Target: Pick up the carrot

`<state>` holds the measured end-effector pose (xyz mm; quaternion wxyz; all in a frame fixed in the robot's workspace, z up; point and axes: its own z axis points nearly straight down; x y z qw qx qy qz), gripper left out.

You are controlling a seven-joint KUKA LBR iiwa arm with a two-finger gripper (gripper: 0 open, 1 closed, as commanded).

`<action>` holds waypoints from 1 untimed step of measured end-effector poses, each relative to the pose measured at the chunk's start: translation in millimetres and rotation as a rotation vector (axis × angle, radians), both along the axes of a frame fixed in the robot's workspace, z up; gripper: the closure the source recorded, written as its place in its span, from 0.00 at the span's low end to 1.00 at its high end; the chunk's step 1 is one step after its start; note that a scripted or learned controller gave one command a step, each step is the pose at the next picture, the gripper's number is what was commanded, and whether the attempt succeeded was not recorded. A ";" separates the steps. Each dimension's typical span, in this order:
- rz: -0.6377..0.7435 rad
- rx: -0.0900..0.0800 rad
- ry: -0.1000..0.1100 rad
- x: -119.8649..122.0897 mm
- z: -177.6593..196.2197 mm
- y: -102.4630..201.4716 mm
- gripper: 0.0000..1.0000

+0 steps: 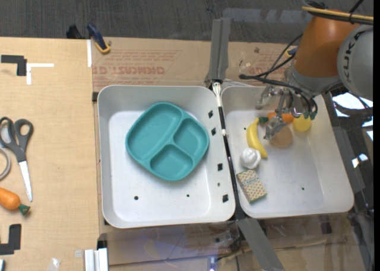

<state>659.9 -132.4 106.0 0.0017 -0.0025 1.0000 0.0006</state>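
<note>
The carrot (284, 117) shows as an orange patch right at the gripper (278, 123), among a banana (255, 139), a brown lump (282, 137) and a yellow piece (302, 123). I cannot tell whether anything is gripped. Crowding could cause a wrong grab.

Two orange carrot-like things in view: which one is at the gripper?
The small orange carrot in the right bin, right beside the gripper. The other orange piece lies far off on the bench, below the scissors.
</note>
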 end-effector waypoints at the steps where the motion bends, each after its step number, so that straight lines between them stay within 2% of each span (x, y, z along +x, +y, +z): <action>1: 0.042 -0.002 -0.002 -17.1 -12.0 -16.8 0.00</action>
